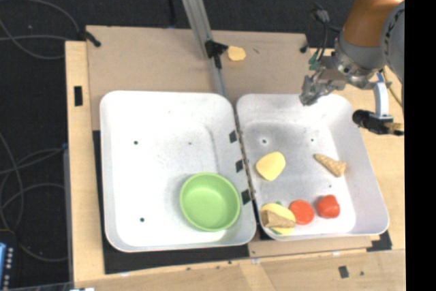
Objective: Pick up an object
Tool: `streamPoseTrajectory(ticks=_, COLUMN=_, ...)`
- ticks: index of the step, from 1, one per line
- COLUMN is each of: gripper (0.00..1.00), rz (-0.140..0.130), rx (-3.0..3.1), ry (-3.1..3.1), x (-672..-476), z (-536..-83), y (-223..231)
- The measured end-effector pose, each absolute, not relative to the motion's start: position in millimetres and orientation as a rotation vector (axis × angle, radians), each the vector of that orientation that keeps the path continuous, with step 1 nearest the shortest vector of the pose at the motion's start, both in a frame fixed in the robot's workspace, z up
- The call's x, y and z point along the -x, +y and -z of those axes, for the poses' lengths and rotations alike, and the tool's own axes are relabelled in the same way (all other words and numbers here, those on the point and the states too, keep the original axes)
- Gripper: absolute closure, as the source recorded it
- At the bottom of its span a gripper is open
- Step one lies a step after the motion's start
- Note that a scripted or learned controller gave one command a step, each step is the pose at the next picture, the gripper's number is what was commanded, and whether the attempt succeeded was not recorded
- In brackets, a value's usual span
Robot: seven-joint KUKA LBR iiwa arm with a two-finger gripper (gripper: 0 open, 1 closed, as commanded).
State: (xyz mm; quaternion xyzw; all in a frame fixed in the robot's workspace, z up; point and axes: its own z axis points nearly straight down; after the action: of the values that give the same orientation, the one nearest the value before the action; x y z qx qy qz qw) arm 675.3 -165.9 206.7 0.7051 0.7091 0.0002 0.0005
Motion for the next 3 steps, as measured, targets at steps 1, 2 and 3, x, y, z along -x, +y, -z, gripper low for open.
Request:
streamPoseTrajectory(ticks=1, gripper=1.0, rz=-0.002, rx=-2.215, ry=2.227, x=-659.1, z=-212.6, y=-125.7)
streamPoseTrajectory(ticks=2, gripper=1.0, rz=-0.005, rx=-2.214, ry=2.23, x=-640.1, z=-225.3, y=-75.7)
streamPoseTrajectory(ticks=3, gripper=1.0, rz=-0.004, rx=-2.214, ry=2.231, x=-630.0, z=-239.1, y=-27.9)
